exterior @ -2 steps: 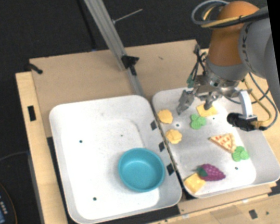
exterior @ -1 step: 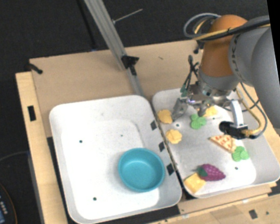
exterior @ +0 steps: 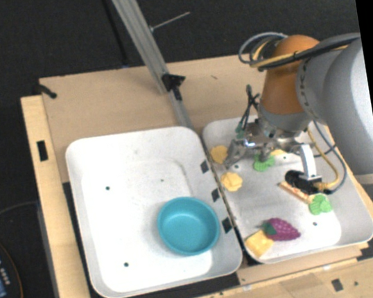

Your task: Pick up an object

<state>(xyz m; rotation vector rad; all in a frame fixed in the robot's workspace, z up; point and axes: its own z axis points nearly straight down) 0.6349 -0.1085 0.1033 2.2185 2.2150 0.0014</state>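
Nearest me in the right bin (exterior: 353, 224) lie a purple grape bunch (exterior: 281, 229) and a yellow block (exterior: 259, 243). I judge this the reach, nothing lifted yet. Farther in, my gripper (exterior: 243, 150) hangs low beside a yellow piece (exterior: 232, 181) — whether my fingers are spread I cannot tell. Next: settle over one piece and close. My arm (exterior: 290, 93) bends in from the far right, wrist pitched down.
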